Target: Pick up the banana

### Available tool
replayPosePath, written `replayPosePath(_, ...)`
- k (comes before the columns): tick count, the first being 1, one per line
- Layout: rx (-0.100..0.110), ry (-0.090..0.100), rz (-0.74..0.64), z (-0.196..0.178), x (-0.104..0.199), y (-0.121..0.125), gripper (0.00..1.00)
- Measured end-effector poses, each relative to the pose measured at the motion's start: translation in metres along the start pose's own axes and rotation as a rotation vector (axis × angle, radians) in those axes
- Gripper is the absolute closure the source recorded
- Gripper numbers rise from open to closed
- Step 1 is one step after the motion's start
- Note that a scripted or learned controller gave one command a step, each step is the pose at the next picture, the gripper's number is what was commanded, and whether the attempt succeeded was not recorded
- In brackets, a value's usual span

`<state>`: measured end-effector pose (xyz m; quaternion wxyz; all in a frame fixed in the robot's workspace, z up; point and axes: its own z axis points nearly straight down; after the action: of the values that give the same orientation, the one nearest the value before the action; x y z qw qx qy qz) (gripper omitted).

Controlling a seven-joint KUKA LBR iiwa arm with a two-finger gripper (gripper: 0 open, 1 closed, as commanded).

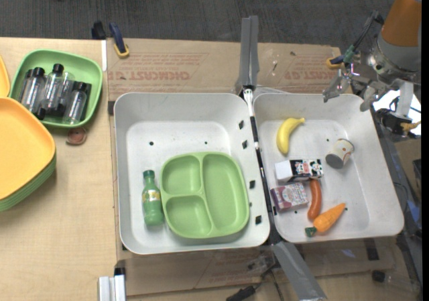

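Item 1. Banana (pixel 288 133): lay loose in the upper left part of the right bin (pixel 362 222), curved, stem end toward the far wall, apart from every other object. Nothing touched it; the clear floor around it probably favoured a straight descent.

Item 2. Gripper (pixel 353 85): hung above the far right corner of the right bin, below the orange band of the arm (pixel 402 18). It held nothing. Its two dark prongs appeared spread, though at this size how far apart they stood could not be told. It sat well to the right of the banana, so the reach was judged not yet begun.

Item 3. Other contents, right bin: a small grey cup (pixel 339 153) on its side near the middle; two small cartons (pixel 295 182) together at the left wall; an orange-red sausage-like piece (pixel 314 199) and a toy carrot (pixel 327 218) toward the near edge. All lay nearer the camera than the banana, so were unlikely to hinder.

Item 4. Left bin (pixel 131 118): held a green divided tray (pixel 203 194) with a green bottle (pixel 152 198) just beside it.

Item 5. Worktop (pixel 67 239), left end: a green dish of small bottles (pixel 55 88) and a stack of orange plates (pixel 23 152), set well apart from both bins, presumably as stores.
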<state>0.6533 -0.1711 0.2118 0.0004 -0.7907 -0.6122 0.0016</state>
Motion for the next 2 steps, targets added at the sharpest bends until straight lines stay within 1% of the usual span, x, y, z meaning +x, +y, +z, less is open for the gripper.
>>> replayPosePath(1,-0.001,0.001,-0.07,0.083,0.043,-0.006,0.0)
replayPosePath(2,0.0,0.001,-0.299,0.121,0.069,-0.028,0.0)
